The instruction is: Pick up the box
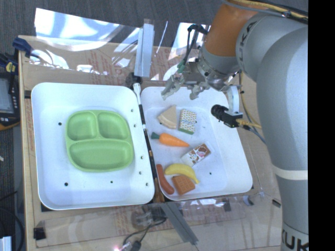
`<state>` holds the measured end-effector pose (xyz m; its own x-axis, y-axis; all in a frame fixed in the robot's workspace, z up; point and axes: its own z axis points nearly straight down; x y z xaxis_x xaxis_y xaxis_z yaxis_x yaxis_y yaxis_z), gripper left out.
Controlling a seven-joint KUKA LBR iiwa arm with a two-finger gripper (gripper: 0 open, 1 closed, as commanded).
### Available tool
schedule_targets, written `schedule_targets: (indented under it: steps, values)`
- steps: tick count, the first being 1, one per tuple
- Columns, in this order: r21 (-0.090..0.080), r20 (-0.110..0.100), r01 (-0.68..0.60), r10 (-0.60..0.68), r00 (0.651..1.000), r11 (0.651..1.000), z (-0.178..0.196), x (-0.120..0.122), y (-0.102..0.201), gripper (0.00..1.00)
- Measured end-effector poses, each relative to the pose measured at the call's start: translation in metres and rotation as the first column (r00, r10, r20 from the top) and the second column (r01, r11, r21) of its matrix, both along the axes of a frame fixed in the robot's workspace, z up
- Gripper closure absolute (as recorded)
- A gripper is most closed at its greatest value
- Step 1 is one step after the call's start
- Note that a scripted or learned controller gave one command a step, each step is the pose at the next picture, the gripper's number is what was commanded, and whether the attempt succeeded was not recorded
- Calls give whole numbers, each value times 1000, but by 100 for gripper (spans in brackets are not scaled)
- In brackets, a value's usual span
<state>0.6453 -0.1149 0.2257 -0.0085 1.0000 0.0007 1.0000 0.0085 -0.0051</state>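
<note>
While the hand (180,90) hangs released above the right bin's (238,161) far edge, the box (196,154) lies hemmed in — carrot (173,139) and banana (181,172) just beside it.

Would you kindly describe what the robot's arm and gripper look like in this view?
The arm is bulky, rounded and grey, with an orange band above the wrist and dark lettering low on its body. Thin cables loop around the wrist. The gripper is small, metallic grey, with two slim fingers.

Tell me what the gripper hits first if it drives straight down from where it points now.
Probably the bare floor of the right bin near its far edge. The gripper hangs above that spot; the sandwich wedge lies just nearer the camera. Depth is unclear from this slant.
</note>
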Motion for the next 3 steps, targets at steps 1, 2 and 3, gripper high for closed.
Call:
schedule_targets:
  steps: [1,2,3]
  values:
    - [-2,8,83,-83,997,997,-130,-41,-46,0]
    - [-2,10,-45,45,999,999,-130,10,-67,0]
    - [-1,6,-50,50,999,999,-118,11,-66,100]
